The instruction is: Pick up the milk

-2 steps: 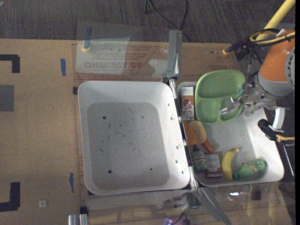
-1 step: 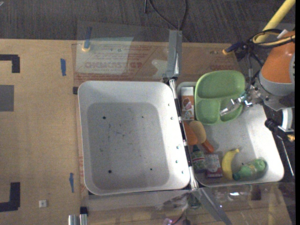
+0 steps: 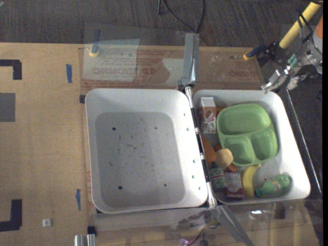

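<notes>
Seen from above, the milk (image 3: 207,115) stood at the upper left of the right bin (image 3: 296,152), wedged beside a green tray (image 3: 247,134), while the gripper (image 3: 277,79) hovered at upper right beyond the rim, its grip state impossible to tell, apparently before any reach.

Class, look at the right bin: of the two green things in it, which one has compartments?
The green divided plate at the bin's far side, with three compartments. The other, a small green bottle-like item, lies in the near right corner.
</notes>
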You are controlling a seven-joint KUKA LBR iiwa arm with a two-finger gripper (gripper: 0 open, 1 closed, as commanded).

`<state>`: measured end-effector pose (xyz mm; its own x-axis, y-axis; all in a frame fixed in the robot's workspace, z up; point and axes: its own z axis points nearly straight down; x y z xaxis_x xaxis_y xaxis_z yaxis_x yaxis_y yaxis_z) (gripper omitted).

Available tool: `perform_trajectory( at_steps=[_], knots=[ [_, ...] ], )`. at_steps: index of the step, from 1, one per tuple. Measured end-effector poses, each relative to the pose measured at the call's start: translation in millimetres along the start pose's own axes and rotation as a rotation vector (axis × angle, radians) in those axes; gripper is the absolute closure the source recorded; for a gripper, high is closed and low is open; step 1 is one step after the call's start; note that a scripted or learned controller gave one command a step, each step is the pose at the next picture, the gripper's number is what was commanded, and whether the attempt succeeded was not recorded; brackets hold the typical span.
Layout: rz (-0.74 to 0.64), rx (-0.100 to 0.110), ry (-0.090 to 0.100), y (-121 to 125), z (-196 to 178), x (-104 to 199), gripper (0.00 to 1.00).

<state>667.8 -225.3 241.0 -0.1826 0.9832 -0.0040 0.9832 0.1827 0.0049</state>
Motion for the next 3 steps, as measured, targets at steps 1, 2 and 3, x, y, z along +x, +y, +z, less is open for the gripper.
perform_trajectory(
  at_steps=[1,2,3],
  knots=[
    [-0.077,0.009,0.013,2,137,8,0.00],
    [0.014,-0.017,0.004,-12,141,10,0.00],
    [-0.009,-0.005,-0.002,-24,143,98,0.00]
  ],
)
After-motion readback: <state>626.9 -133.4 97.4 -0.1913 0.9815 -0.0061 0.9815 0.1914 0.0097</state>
